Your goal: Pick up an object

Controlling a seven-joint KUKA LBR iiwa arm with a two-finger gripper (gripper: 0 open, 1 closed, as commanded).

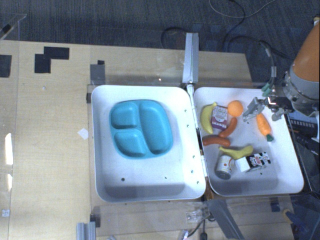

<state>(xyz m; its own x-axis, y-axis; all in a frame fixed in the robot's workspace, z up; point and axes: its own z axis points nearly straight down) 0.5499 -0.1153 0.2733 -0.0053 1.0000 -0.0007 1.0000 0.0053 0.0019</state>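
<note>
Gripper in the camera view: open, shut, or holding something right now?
Two-finger gripper: open, holding nothing, hovering over the right white bin beside the orange carrot with a green tip.

I note a blue three-compartment tray (141, 128) lying in the left white bin (105, 149), a metal divider bar (190, 59) standing behind both bins, black cables (235, 9) trailing over dark carpet beyond my bench (45, 134)

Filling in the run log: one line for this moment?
end effector above right bin | beside carrot | nothing seen held | blue tray in left bin
</note>
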